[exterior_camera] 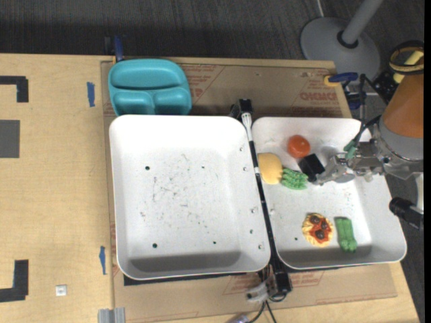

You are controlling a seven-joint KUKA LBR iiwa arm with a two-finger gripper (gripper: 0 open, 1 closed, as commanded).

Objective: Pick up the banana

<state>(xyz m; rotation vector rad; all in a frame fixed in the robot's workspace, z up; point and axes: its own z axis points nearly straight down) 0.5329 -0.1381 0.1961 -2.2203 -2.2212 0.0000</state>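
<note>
The gripper (pixel 322 176) is low over the upper middle of the right bin (pixel 377 210), at the end of the arm that comes in from the right. Whether it is apart or together I cannot tell from this view, and I see nothing held in it.

The banana (pixel 269 168), which I take to be the short yellow piece, lies on the bin floor against the left wall of the right bin. It is to the left of the gripper, near but apart from it. A ribbed green piece (pixel 293 179) touches the banana and lies between it and the gripper. An orange-red ball (pixel 298 145) is just above them.

In my judgement the pick is not yet done: the banana rests in the bin, and reaching it, closing on it and lifting it are all left.

Lower in the same bin lie a flat toy with red and dark spots (pixel 318 228) and a green block (pixel 345 234). The left bin (pixel 182 180) stands beside it, and a teal tray (pixel 149 86) is behind.

The cardboard sheet (pixel 269 79) under the bins has red printing near its upper edge. It appears upside down and is too small for me to read.
</note>
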